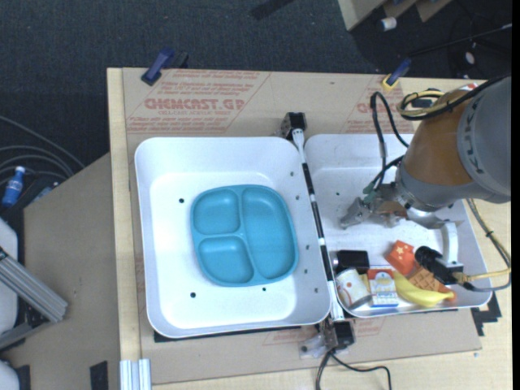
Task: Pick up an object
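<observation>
My gripper [355, 214] hangs low in the right bin [341, 157], over its bare white floor near the left wall. Nothing shows between its tips. The loose objects lie closer to the front of that bin: a small black block [352, 259], a white carton with a red and blue label [380, 288], a yellow banana [424, 297], an orange-red piece [399, 255] and a brown textured piece [421, 280]. The black block is the nearest, a short way in front of the gripper.
The left bin [162, 218] holds a blue divided plate [243, 234]. A black divider rail [310, 201] runs between the two bins. The grey arm with its orange band [443, 149] covers the right bin's right side.
</observation>
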### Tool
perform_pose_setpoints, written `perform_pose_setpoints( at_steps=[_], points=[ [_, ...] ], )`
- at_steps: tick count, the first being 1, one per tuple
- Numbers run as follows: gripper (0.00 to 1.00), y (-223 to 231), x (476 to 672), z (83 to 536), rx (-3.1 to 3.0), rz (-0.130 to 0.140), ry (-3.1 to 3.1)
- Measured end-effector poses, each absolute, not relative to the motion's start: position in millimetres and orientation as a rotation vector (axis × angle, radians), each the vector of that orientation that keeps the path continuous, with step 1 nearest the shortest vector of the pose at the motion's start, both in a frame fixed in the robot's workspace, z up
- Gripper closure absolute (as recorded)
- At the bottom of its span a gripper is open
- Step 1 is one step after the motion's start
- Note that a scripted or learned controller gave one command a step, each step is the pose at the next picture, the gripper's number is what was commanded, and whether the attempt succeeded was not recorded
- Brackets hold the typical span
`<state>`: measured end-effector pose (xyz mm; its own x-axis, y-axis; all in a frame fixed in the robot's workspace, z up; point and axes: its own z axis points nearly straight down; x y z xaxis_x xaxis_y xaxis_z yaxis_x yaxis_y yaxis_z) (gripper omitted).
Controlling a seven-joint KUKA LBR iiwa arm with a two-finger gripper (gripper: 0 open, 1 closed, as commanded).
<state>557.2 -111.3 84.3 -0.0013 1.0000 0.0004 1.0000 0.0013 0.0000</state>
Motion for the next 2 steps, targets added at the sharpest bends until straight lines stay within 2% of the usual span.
perform_pose_setpoints(
  at_steps=[1, 2],
  points=[
    [0.00, -181.0, 550.5, 84.7, -2.224, 0.000, -2.222],
    [0.00, -159.8, 504.0, 84.2, -2.220, 0.001, -2.219]
  ],
)
